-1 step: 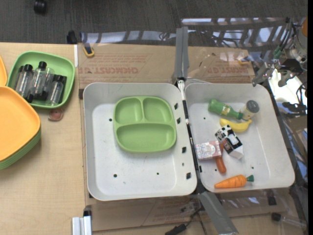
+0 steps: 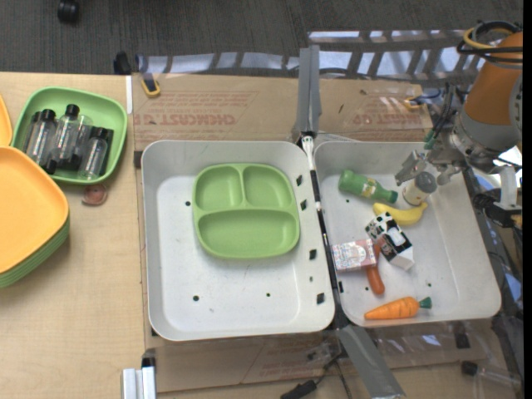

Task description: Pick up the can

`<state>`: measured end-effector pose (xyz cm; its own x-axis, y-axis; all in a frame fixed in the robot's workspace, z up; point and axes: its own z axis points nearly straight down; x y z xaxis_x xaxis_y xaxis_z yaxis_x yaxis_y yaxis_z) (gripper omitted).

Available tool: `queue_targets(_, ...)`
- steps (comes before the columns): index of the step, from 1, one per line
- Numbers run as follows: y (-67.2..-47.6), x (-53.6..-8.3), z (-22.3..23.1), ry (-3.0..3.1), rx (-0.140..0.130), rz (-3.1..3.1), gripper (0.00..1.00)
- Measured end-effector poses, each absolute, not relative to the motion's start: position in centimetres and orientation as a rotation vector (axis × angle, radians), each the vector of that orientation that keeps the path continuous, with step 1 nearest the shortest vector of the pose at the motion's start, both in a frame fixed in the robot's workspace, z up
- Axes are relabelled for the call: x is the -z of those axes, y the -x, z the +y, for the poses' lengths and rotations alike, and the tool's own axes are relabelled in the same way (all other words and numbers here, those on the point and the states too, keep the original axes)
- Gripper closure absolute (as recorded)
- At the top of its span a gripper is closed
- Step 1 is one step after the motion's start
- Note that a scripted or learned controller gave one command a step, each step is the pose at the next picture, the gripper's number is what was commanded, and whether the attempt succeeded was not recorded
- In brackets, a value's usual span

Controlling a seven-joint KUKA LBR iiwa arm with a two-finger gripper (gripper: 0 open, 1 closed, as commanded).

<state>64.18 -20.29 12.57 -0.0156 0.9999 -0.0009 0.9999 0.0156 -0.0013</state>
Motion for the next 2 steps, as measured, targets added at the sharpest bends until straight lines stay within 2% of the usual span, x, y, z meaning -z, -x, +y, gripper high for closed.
queue_targets(1, -64.2, -13.5, -20.3, 2.201, -0.004, -2.244, 1.0)
queue_targets(2, -65.9, -20.6, -15.4, 2.153, -0.001, -2.29, 1.0)
